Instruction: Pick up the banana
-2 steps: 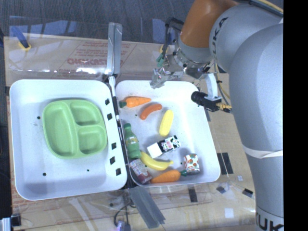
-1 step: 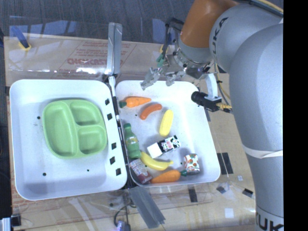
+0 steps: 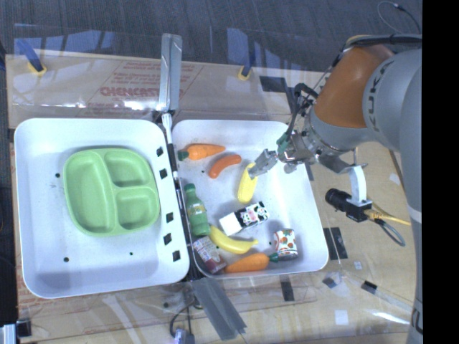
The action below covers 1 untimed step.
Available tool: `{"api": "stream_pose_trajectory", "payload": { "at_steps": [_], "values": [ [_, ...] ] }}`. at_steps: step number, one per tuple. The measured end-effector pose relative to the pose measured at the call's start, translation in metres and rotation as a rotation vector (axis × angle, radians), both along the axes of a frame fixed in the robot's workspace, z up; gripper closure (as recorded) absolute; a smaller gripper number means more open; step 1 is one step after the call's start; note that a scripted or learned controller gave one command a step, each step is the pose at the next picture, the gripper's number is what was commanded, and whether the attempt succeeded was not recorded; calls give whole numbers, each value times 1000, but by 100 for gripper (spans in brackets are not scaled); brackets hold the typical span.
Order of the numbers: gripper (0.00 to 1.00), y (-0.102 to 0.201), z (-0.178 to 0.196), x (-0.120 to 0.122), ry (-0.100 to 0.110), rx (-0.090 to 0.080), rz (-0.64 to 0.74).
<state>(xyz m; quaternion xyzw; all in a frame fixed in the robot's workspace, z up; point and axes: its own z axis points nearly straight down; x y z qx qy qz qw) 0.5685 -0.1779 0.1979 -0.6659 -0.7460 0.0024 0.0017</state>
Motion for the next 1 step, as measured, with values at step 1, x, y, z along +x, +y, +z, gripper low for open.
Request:
{"api": "stream_pose_trajectory", "payload": {
  "at_steps": [1],
  "values": [
    [0,-25,-107,25,-4,3,289]
  ]
}}
